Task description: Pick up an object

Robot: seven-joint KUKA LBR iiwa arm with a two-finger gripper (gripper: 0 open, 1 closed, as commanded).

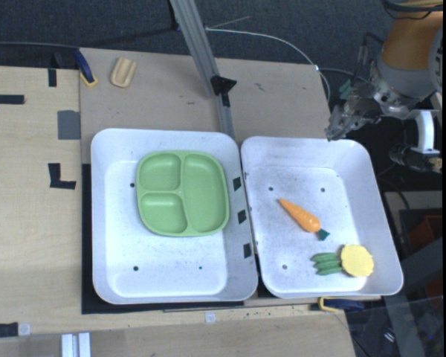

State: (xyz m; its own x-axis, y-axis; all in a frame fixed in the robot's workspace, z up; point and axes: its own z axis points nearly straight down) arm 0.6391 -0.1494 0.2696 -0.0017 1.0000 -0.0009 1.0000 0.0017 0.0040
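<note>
An orange toy carrot (300,216) lies near the middle of the right bin (357,162). A yellow toy piece with green pods (345,261) rests at that bin's near right corner. A green divided plate (183,193) sits in the left bin (111,274). My gripper (337,127) hangs above the right bin's far right corner, well away from the carrot, with nothing visible between its fingers. Its fingertips are small and dark against the background.
A grey metal pole (197,43) slants across the bench behind the bins. A small tan block (123,72) lies at the far left of the bench. Cables (282,47) run along the back towards the arm.
</note>
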